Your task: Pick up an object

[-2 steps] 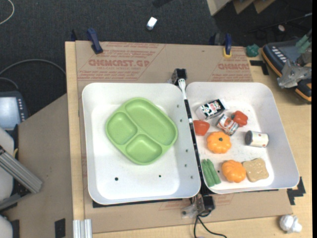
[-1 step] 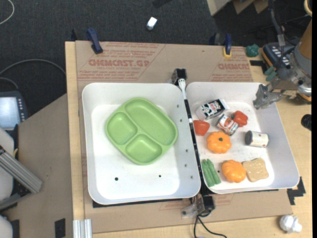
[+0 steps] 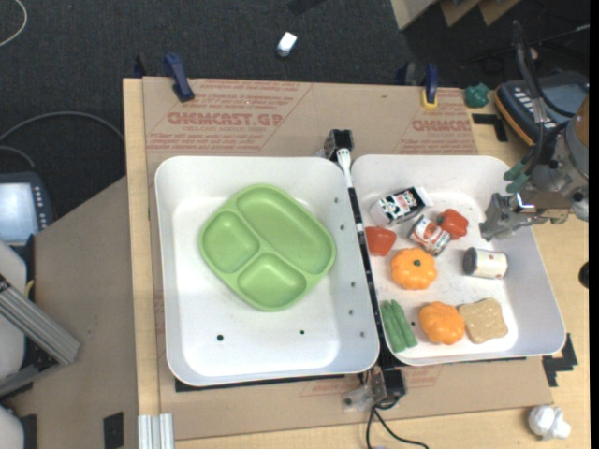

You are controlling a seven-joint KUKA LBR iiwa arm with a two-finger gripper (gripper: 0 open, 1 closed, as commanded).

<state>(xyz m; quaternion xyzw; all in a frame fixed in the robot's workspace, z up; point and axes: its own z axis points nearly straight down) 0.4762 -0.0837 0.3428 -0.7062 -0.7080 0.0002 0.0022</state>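
Note:
The right bin (image 3: 524, 340) holds several toy foods: a black-and-white carton (image 3: 402, 204), a small can (image 3: 430, 235), a red pepper (image 3: 454, 222), a red piece (image 3: 380, 241), an orange pumpkin (image 3: 414, 268), a white cylinder (image 3: 486, 264), a green bean pod (image 3: 397, 325), an orange fruit (image 3: 442, 323) and a toast slice (image 3: 484, 320). My gripper (image 3: 498, 221) hangs over the right bin's right side, just above and right of the white cylinder. Nothing shows between its fingers.
The left bin (image 3: 187, 279) holds a green divided plate (image 3: 268, 247). A black divider clamp (image 3: 339, 144) sits between the bins at the back. Blue and yellow clamps hold the cardboard base at its far edge.

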